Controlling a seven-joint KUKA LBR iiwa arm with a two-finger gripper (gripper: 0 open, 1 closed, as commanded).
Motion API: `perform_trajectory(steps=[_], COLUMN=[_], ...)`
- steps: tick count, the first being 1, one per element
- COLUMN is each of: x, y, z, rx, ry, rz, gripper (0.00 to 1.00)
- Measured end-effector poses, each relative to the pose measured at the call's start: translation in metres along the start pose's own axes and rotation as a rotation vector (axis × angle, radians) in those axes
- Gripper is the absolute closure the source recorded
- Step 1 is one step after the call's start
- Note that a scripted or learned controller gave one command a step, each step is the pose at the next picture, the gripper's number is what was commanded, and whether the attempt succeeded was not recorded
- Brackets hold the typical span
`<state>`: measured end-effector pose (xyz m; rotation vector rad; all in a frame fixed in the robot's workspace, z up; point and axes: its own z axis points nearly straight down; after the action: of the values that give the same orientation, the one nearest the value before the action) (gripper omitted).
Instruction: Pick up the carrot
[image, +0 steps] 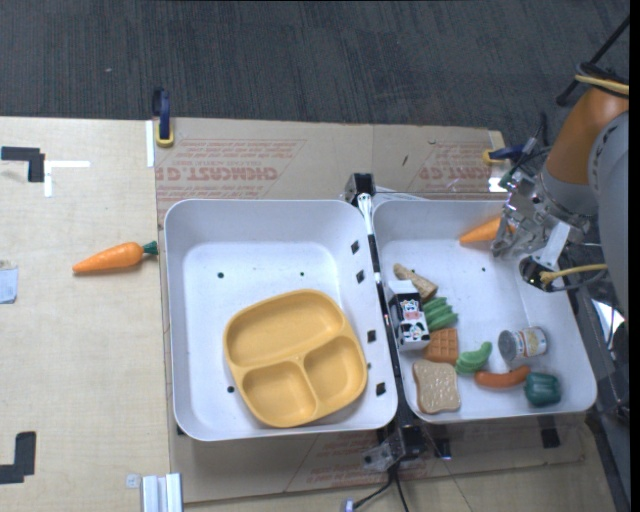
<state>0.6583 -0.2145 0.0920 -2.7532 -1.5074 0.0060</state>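
Observation:
An orange carrot (481, 234) lies at the back right of the right bin (470, 275), pointing left. Its thick end runs in between the fingers of my gripper (507, 237), which is shut on it close to the bin's far right corner. A second carrot (110, 258) with a green stub lies on the bench to the left of the left bin (200, 300), far from the gripper.
A yellow divided plate (295, 357) sits in the left bin. Toy food crowds the right bin's front half: a toast slice (436, 386), waffle (441, 345), can (522, 344), sausage (500, 377), green pepper (541, 388) and a small carton (410, 318).

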Motion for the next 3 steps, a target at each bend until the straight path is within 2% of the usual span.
perform_trajectory(steps=[1, 2, 3], x=[0.0023, 0.0048, 0.0043], y=[-0.0013, -0.0054, -0.0052], z=[0.0002, 0.0005, -0.0092], rx=[0.002, 0.001, 0.001], ry=[0.002, 0.001, -0.001], rz=[0.141, 0.351, 0.349], gripper=[0.0, 0.0, 1.0])
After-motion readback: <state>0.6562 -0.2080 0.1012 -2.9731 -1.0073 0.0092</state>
